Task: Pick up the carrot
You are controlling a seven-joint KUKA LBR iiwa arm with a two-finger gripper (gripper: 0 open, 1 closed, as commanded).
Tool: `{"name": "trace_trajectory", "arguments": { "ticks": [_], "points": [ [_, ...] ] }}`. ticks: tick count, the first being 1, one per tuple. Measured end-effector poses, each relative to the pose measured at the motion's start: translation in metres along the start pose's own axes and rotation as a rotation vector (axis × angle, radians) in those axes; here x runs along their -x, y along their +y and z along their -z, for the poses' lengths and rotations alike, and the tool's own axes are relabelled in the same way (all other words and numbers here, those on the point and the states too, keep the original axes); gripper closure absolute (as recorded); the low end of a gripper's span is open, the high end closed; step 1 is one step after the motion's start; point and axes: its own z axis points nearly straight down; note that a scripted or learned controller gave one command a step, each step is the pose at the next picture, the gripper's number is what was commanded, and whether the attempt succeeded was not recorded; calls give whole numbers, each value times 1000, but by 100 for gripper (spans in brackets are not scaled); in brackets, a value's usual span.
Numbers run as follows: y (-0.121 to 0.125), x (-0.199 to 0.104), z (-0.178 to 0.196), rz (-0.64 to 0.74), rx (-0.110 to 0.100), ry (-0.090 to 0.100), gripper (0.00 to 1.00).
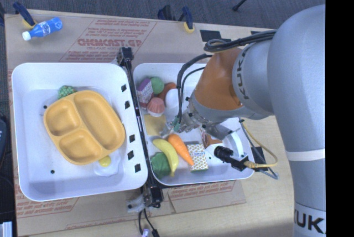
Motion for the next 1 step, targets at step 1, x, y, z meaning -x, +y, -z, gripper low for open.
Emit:
{"name": "trace_trajectory", "arguments": {
  "ticks": [1],
  "points": [
    [-20,-35,100,-264,2,-2,100]
  ]
}}
